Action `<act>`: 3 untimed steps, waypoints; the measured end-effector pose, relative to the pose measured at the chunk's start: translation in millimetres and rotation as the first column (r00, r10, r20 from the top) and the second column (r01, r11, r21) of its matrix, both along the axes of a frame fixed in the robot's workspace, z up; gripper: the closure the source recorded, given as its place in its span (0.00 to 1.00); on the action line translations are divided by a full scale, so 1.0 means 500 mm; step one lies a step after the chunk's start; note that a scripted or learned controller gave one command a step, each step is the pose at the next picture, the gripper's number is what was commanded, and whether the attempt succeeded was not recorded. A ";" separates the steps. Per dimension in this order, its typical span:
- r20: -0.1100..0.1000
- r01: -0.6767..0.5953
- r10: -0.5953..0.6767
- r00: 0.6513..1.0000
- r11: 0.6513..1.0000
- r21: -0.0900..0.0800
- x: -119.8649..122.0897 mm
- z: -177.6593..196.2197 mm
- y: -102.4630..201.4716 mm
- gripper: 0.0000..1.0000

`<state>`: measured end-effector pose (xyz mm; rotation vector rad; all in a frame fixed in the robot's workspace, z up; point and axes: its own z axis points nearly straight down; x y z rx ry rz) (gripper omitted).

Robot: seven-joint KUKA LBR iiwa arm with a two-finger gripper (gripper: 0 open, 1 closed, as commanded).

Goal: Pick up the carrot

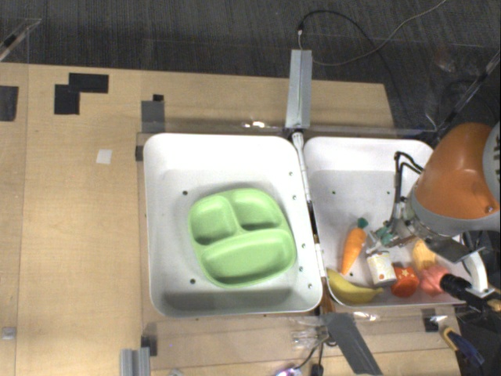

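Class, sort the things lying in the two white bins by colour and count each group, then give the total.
Green: 1, the divided plate
Orange: 1, the carrot
Yellow: 2, the banana and a yellow piece by the arm
Red: 1, a red item
Pink: 1, a pink item
Total: 6
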<state>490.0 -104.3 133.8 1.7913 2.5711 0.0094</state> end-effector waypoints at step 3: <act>0.010 0.042 -0.042 0.999 0.999 0.002 0.055 -0.064 0.032 1.00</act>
